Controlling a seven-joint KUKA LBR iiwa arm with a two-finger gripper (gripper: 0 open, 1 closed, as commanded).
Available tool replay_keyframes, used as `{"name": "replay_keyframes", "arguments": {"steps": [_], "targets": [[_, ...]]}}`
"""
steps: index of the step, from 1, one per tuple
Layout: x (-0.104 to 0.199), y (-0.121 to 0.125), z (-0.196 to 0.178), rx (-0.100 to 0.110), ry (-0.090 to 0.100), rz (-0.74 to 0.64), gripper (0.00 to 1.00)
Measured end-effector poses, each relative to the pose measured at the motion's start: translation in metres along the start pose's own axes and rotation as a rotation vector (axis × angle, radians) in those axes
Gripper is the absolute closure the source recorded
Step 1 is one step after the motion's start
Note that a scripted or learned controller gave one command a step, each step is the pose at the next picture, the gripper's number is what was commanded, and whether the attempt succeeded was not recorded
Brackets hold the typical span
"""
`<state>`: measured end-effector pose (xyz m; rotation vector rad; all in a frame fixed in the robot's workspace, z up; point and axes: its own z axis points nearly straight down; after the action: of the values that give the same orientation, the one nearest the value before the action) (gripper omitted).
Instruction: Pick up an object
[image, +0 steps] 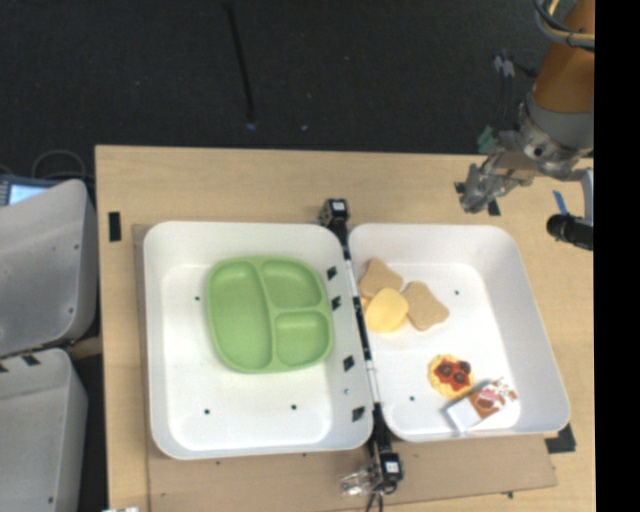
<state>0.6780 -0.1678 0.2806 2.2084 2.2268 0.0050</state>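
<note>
The right bin holds two tan bread-shaped pieces, a round yellow piece between them, a small pizza piece and a white-and-red packet near the front right corner. My gripper hangs above the bench beyond the right bin's far edge, well apart from all of these. Nothing shows between its fingers.
A green divided plate lies in the left bin. A black clip sits at the far end of the seam between the bins. Grey equipment stands left of the bench.
</note>
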Motion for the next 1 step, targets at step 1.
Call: {"name": "replay_keyframes", "arguments": {"steps": [1], "targets": [[0.0552,-0.0226,0.0054,0.006,0.001,0.004,1.0]]}}
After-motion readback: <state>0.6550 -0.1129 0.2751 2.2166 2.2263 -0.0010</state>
